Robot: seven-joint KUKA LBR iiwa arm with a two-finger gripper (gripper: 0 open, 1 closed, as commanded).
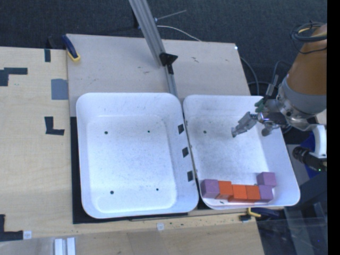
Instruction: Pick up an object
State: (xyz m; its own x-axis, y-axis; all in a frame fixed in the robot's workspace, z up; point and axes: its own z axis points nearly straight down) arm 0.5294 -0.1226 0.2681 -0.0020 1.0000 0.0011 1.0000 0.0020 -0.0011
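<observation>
On the bench (133, 62), two white bins are sitting side by side, the left bin (85, 142) beside the right bin (276, 158) that is carrying the blocks. The arm (308, 78) is reaching in over the right bin's far side, its claw (245, 125) hanging above bare floor with nothing between its fingers; whether it is open or closed cannot be told. The approach step appears to be in hand. The next move is likely calling for travel toward the near rim and a descent. The blocks (239, 190), purple and orange, are lying in a row against that rim, well apart from the claw.
</observation>
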